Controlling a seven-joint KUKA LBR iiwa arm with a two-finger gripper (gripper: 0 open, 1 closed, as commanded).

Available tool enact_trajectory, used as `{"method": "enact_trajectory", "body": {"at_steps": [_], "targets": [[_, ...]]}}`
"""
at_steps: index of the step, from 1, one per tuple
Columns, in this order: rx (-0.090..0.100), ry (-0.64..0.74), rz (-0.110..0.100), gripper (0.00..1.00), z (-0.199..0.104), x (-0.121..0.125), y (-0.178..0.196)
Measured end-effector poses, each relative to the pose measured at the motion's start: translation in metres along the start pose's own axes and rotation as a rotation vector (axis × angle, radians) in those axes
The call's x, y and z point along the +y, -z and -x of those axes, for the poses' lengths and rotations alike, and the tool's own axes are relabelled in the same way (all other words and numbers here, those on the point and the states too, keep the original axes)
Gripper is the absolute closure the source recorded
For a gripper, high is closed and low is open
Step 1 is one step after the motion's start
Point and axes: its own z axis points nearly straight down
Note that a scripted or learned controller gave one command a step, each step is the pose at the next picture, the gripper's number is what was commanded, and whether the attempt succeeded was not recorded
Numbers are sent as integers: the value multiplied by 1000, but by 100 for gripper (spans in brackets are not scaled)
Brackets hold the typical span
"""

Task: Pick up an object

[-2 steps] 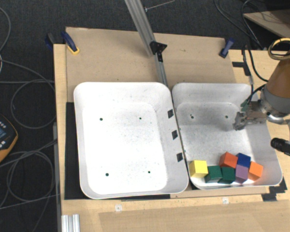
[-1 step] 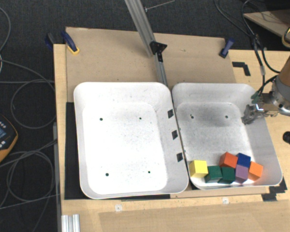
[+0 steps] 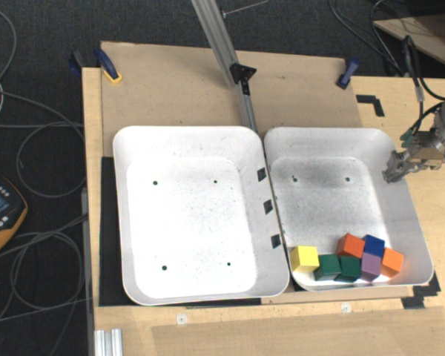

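Note:
Several small coloured blocks are bunched in the near right corner of the right bin (image 3: 319,191): a yellow block (image 3: 305,257), a green block (image 3: 328,266), a dark orange block (image 3: 351,245), a blue block (image 3: 373,244), a purple block (image 3: 371,262) and an orange block (image 3: 392,261). My gripper (image 3: 397,170) hangs at the right rim of that bin, well behind the blocks and apart from them. Nothing shows between its fingers.
The left bin (image 3: 189,213) sits beside the right one on a wooden bench. A slanted metal pole (image 3: 221,43) rises behind the bins. Blue clamps (image 3: 107,64) hold the board's far corners. Cables lie on the floor at left.

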Motion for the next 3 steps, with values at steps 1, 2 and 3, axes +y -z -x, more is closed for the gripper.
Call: {"method": "enact_trajectory", "body": {"at_steps": [1, 2, 3], "targets": [[-1, 1, 1, 100, 1, 2, 55], [5, 6, -8, 100, -55, 18, 41], [5, 5, -7, 100, -103, 36, 32]]}}
